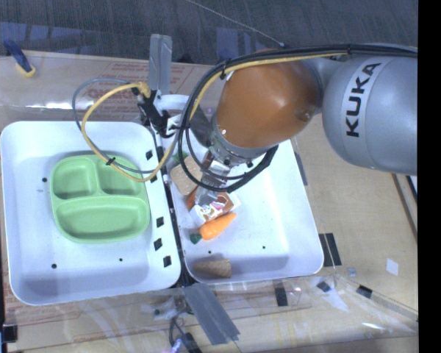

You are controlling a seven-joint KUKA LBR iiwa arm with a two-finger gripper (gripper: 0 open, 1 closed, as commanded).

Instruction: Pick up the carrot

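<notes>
Two white bins [29, 197] — one carrot [217, 227], one green tray [99, 198]; gripper [206, 176] grip — cannot tell.

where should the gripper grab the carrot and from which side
Probably the carrot's orange middle, from straight above, jaws closing across its narrow width. It lies flat and slanted in the right bin, green end lower left, with a small packet touching its upper side, so crowding there is the risk.

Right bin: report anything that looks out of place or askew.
Nothing looks spilled or damaged. In the right bin the carrot lies at a slant beside a small packet, and a brown lump sits against the near wall. The green tray sits flat in the left bin.
</notes>
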